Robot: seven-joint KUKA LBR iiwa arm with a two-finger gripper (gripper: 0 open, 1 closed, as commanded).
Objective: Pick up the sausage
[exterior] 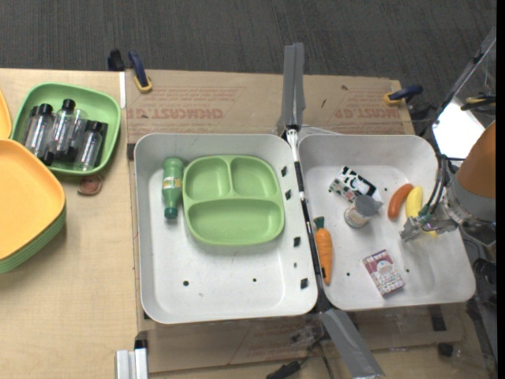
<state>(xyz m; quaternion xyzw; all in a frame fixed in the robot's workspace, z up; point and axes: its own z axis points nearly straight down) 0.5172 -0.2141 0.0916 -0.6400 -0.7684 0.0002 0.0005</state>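
The sausage is a short orange-red piece lying aslant in the right bin, near its right side. A yellow banana lies right against it on the right. My gripper hangs low at the bin's right wall, just below and to the right of the banana, a short way from the sausage. Nothing shows in its grasp. The arm comes in from the right edge.
The right bin also holds a carrot by the left wall, a small red-and-white packet, a grey cup-like piece and a black-and-white pack. In the left bin lie a green divided plate and a green bottle.
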